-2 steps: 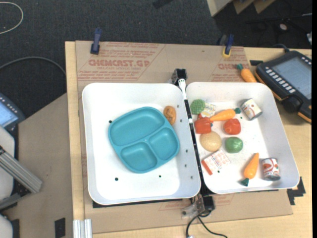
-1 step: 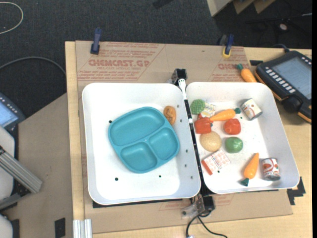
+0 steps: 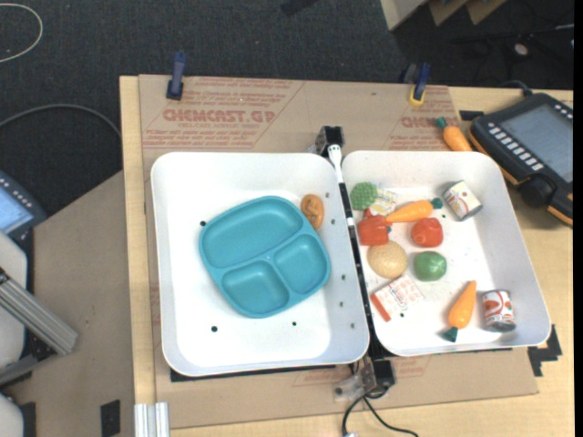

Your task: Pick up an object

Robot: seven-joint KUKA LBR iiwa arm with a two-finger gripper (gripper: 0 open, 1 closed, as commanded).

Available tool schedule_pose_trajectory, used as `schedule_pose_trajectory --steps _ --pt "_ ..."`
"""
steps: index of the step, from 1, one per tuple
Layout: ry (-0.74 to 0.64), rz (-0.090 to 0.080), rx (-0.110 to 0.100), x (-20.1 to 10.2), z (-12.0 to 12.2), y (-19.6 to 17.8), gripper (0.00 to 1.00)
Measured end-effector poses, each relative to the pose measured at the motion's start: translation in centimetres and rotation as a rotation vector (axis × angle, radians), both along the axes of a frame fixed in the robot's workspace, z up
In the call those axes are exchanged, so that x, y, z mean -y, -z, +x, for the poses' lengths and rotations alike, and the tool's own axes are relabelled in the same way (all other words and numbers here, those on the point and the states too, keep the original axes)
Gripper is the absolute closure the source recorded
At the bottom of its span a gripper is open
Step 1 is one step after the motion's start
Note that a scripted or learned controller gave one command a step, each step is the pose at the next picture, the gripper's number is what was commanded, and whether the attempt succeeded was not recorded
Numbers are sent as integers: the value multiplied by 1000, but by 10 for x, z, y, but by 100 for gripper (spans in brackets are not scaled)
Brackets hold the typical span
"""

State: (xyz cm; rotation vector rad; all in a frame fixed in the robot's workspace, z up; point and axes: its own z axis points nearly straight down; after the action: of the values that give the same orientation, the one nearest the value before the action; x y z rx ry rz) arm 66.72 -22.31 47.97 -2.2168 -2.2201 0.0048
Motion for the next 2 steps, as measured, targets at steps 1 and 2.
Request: schedule_pose_trajectory --steps 1,2 --pt "2 -1 2 1 -1 35 100" --pt "0 -7 18 0 -11 -63 100"
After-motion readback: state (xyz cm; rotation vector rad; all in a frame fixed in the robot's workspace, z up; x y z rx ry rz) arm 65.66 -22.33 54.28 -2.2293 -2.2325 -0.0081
